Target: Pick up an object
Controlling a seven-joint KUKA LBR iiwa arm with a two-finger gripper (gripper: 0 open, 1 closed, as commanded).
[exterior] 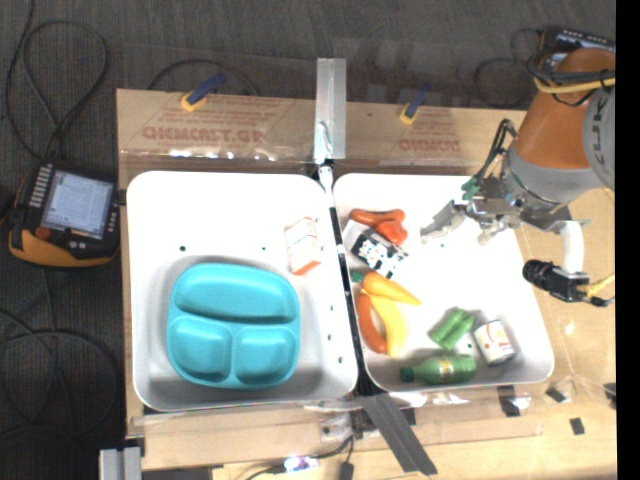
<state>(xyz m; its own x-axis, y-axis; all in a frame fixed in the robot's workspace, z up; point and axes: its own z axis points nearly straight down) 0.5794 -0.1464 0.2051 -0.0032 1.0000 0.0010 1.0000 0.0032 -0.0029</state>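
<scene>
Right now I read this as the approach step: my gripper (455, 218) hangs over the upper middle of the right bin (535, 363), reaching in from the right of the frame, and nothing sits between its fingers. The jaws look spread, one finger pointing left toward the bin's centre and the other angled down beside it, though the slant makes the exact gap hard to judge. No single target is named, so I would take the nearest candidate. That is the cluster at the upper left of this bin: an orange carrot-like toy (378, 217) lying across a black-and-white patterned block (379, 254), both left of the jaws and apart from them. Lower down lie an orange and yellow pair of toy vegetables (385, 308), and near the bottom edge a green bottle (440, 370), a green pepper-like piece (452, 326) and a small white box (494, 341). Next I judge I must shift left, descend, and close squarely on one item; the overlapping pieces could slip. The left bin (150, 208) holds a turquoise divided tray (235, 325) and a small carton (302, 246).
</scene>
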